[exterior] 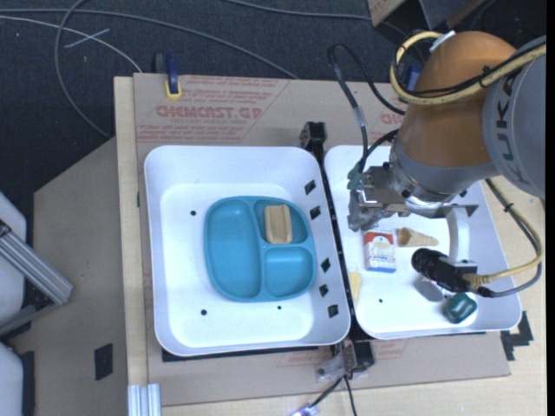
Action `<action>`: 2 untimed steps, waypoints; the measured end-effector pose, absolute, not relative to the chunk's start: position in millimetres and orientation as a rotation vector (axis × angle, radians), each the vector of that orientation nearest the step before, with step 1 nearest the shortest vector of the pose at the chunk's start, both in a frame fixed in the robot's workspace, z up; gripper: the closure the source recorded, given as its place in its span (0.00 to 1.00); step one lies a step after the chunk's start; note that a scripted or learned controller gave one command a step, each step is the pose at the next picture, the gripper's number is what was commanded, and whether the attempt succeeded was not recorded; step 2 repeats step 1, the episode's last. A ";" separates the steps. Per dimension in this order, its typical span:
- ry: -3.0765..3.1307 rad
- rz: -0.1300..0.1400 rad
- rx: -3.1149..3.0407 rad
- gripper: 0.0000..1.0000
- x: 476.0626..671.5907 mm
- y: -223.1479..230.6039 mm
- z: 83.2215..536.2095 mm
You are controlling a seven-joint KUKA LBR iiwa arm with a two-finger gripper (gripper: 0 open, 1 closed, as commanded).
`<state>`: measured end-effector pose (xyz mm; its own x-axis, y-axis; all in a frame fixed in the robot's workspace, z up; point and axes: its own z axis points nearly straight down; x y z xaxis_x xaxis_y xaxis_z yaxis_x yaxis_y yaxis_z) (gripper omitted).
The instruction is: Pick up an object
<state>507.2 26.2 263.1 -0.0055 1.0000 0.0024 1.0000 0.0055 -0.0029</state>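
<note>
My gripper (364, 208) hangs over the back left part of the right bin (408, 321), under the arm's orange band. Just in front of it a small red and white box (380, 252) lies flat on the bin floor. A tan wedge (417, 235) sits to the right of the box. A small teal object (460, 308) rests near the bin's front right corner. A thin yellow sliver (355, 286) lies against the bin's left wall. Nothing shows held in the gripper.
The left bin (173, 232) holds a blue divided plate (234, 250) with a tan block (277, 224) in its back right compartment. A black divider with clips runs between the two bins (323, 224). Cables trail over the dark floor at the back.
</note>
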 end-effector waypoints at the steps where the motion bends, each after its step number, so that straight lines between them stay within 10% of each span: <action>1: -2.222 0.005 -2.212 1.00 503.4 70.4 232.5; 2: -2.222 0.005 -2.212 1.00 503.4 70.4 232.5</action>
